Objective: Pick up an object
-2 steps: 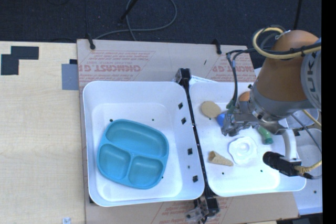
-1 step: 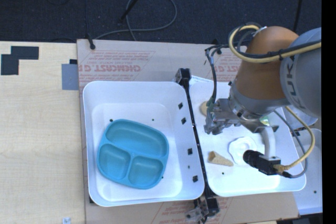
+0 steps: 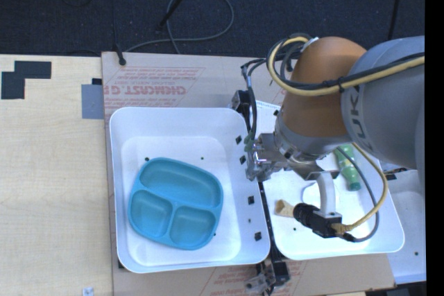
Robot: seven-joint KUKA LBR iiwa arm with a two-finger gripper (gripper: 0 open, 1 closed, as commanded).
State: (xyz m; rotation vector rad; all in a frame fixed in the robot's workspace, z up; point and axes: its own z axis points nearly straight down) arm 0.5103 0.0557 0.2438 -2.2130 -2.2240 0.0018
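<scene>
Camera view looks down on two shallow bins on the pale wooden tabletop point(image 3: 48, 184). The grey arm with its orange band point(image 3: 388, 100) hangs over the right white bin point(image 3: 378, 232), and its bulk covers much of that bin's floor. The pincer point(image 3: 263, 161) sits low by the bin's left wall, close to the divider. I cannot tell whether it is wide, narrow or holding anything, since the wrist hides its working end.

The likeliest things to pick lie in that right bin. A green plastic cylinder point(image 3: 349, 168) (perhaps a marker, half hidden by the arm) lies along the far right side. A small tan scrap point(image 3: 282, 207) rests on the floor nearer the pincer.

The cylinder looks light, stiff and smooth, so it may roll or slip. A hold across its middle, square to its length, seems safest. The scrap looks very light and flat, hard to pinch off the floor.

In the left white bin point(image 3: 173, 118) lies a blue three-compartment plastic plate point(image 3: 177, 203). It looks rigid and light but broad, and would best be taken by its raised rim.
</scene>
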